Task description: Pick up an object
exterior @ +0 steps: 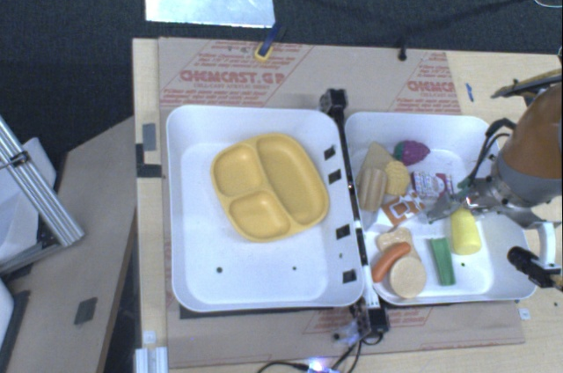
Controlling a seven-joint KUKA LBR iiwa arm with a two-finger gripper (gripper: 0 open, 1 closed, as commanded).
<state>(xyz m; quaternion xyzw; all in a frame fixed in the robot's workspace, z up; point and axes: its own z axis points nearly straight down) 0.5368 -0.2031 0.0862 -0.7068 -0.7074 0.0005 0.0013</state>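
Approach is judged the step in hand: the hand (447,206), its state not discernible, is lowered among toy food (400,261) in the right bin (422,127), and a firm closure on one piece is called for.

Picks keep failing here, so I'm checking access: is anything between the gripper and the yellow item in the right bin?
Nothing visible separates them. The gripper sits just up-left of the yellow item. A green stick lies close on its left.
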